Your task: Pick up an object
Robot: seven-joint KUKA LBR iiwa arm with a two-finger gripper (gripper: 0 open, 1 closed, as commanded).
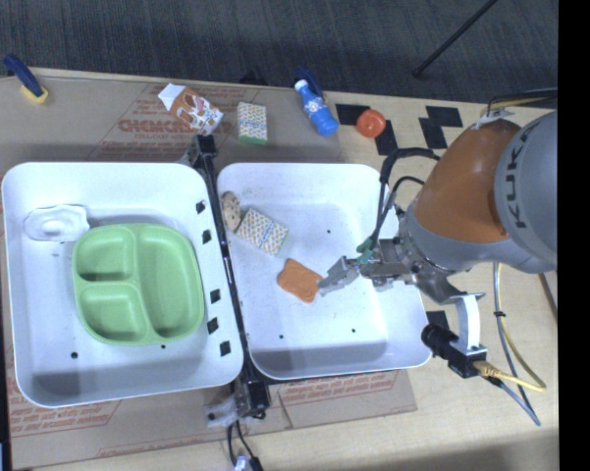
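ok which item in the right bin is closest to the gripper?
The orange block: the gripper sits right at its right edge. The patterned packet and the small piece by the divider lie farther up-left.

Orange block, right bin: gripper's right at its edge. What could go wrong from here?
1. The gripper meets only the right edge of the orange block, so it may push or pinch a corner and slip.
2. A shove left could slide the block toward the patterned packet.

1. Gripper (332,277) low in right bin (304,177), tips touching orange block (297,281).
2. Patterned packet (262,231) near bin's left wall.
3. Green tray (137,282) in left bin (20,292).
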